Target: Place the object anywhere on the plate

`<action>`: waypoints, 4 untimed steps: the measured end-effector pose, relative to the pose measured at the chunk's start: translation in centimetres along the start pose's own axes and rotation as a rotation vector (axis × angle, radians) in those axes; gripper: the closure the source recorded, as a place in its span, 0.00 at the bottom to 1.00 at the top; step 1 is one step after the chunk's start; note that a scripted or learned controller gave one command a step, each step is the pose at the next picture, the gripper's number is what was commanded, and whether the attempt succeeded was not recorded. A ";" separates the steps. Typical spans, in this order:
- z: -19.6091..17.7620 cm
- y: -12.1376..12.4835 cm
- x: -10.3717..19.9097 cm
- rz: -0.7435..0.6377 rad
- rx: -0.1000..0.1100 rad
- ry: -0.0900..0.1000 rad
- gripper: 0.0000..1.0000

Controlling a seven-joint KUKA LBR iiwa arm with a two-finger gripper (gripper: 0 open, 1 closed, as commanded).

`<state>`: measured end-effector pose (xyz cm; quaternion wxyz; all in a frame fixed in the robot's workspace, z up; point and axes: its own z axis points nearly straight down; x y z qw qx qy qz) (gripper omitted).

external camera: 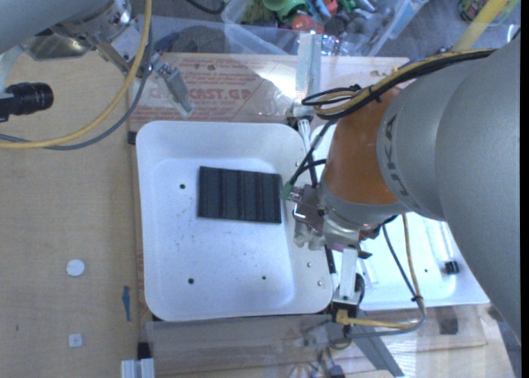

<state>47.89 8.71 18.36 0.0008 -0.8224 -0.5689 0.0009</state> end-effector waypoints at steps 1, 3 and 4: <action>7.5 -2.4 6.0 0.235 0.006 -0.002 1.00; -2.2 -1.8 11.0 0.415 -0.001 -0.001 1.00; 4.9 -1.1 14.3 0.431 0.002 -0.003 1.00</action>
